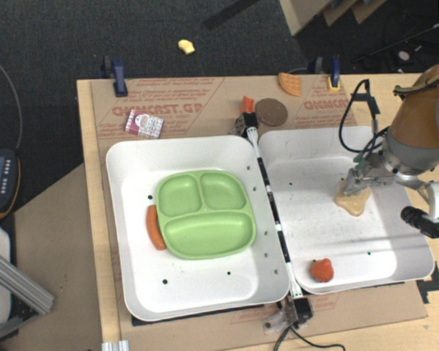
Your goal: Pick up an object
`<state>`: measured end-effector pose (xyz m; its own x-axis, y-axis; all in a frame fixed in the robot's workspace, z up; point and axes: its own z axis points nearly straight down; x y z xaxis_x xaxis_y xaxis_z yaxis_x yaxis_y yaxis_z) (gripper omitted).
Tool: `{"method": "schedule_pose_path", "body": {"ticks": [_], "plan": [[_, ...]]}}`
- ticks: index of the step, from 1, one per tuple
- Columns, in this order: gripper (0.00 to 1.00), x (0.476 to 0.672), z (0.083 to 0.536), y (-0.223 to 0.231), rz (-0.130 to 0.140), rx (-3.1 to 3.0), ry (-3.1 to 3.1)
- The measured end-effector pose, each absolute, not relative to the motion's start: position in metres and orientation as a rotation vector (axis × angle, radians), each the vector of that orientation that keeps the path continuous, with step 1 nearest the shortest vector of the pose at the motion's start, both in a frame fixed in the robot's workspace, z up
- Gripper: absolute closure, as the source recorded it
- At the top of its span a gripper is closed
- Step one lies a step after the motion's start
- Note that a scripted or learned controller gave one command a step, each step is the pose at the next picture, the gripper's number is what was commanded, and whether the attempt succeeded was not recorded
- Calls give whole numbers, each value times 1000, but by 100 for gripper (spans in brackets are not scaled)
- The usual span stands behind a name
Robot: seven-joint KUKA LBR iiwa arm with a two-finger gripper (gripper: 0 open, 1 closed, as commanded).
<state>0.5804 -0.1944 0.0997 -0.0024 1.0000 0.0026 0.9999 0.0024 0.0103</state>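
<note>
Fingers [358, 178] of our arm press down onto a tan object [353, 200] in the right bin [378, 269]; how far they part, we cannot tell. Nearby lies a red-orange piece [322, 270].

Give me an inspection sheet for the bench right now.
Surface: two white bins side by side on a cardboard-topped bench.
Job's things: tan piece and red piece in right bin; green plate and orange piece in left bin.
Clutter: packet, brown disc, wedge behind the bins.
Gripper: over the tan piece; grasp unclear.
Cables: black loop by arm.
Surroundings: dark floor, yellow scrap.
</note>
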Motion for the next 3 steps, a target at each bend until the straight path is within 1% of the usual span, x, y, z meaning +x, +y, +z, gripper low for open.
{"method": "schedule_pose_path", "body": {"ticks": [1,2,3], "plan": [[100,565,191,-226,3,2218,2212],[100,566,196,-224,2,2218,2217],[100,585,232,-222,4,2214,2219]]}}
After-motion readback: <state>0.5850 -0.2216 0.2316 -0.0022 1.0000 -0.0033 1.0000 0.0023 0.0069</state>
